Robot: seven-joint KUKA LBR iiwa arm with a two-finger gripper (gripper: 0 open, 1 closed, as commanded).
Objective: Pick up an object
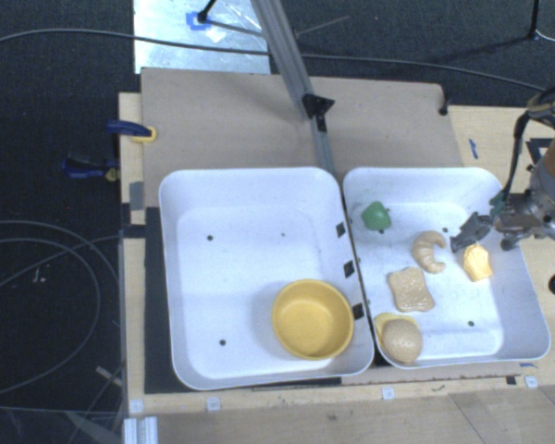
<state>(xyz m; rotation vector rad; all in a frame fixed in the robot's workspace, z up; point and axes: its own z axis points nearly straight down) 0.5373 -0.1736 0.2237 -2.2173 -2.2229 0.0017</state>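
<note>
The right bin (518,336) holds several items. A green pepper-like piece (377,215) lies at its back left, a pale croissant (430,250) in the middle, a flat tan bread slice (411,289) in front of that, and a round beige roll (400,338) at the front left corner. A small yellow block (477,264) lies to the right of the croissant. My gripper (470,233) hangs over the right bin's right side, just above and behind the yellow block, beside the croissant. Nothing is seen held in it.
A yellow bowl (312,318) sits at the front right of the left bin (194,248). A grey slanted pole (291,58) crosses the back of the bench down to the gap between the bins. Blue clamps (129,132) sit at the bench's left edge.
</note>
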